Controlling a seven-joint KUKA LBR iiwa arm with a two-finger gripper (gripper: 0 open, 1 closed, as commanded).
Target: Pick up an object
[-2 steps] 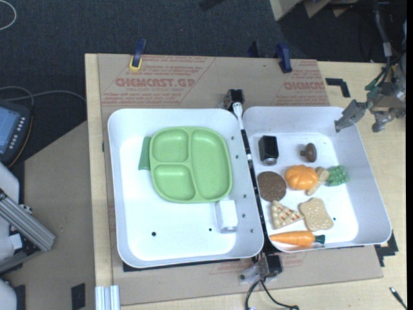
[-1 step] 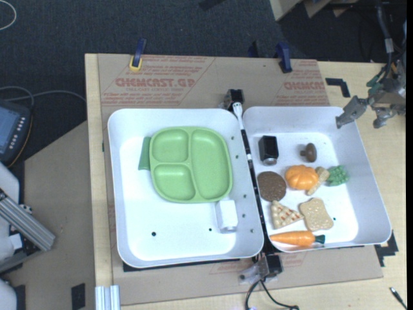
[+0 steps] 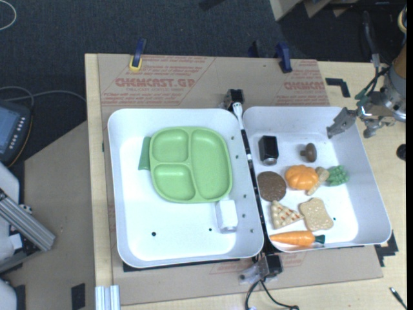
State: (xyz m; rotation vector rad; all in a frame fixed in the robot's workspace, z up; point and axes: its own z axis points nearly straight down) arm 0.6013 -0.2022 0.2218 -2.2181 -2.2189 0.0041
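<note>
Left bin (image 3: 129,192): one green divided plate (image 3: 191,164) (three compartments), and a small white block (image 3: 226,214) just beside the plate's near right corner. Right bin (image 3: 368,192): black box (image 3: 268,148); brown round patty (image 3: 271,185); pizza slice (image 3: 284,213); carrot (image 3: 295,239) along the near wall; orange chicken-like piece (image 3: 301,177); small brown knob (image 3: 310,152); toast slice (image 3: 315,214); green broccoli (image 3: 335,175), touching the orange piece. Gripper (image 3: 353,123): over the right bin's far right corner, fingers spread, nothing between them. All rest on a cardboard-covered tabletop (image 3: 213,76).
</note>
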